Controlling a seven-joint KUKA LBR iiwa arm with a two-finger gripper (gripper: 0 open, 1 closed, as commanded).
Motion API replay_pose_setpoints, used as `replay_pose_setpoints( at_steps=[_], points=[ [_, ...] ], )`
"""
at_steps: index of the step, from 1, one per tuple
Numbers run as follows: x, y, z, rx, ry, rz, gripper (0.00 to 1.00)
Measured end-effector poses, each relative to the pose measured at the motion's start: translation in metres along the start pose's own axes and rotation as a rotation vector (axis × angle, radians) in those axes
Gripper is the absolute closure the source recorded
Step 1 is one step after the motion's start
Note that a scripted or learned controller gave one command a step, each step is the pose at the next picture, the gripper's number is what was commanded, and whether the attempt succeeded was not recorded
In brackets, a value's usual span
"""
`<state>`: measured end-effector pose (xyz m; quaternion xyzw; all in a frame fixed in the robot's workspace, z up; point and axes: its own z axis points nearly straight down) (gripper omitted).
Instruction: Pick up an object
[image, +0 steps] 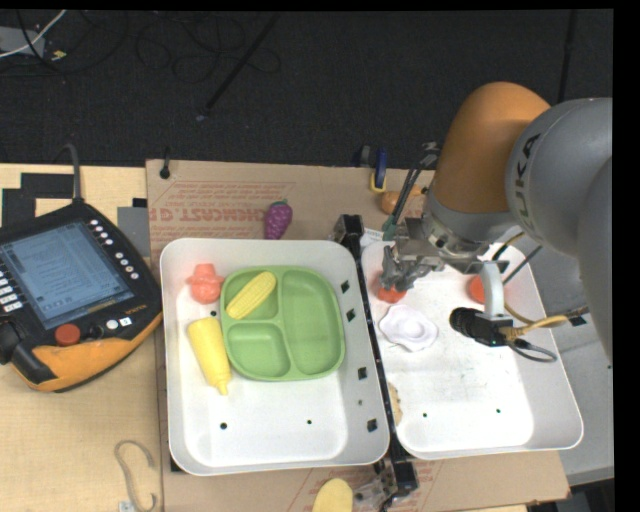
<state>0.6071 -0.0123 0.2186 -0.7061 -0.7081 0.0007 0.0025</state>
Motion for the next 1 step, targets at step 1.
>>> replay_pose_setpoints(
  at_steps=[1],
  points=[
    [0.0546,-0.0084,0.0054,0.0,0.0,0.0,1.0]
  ],
)
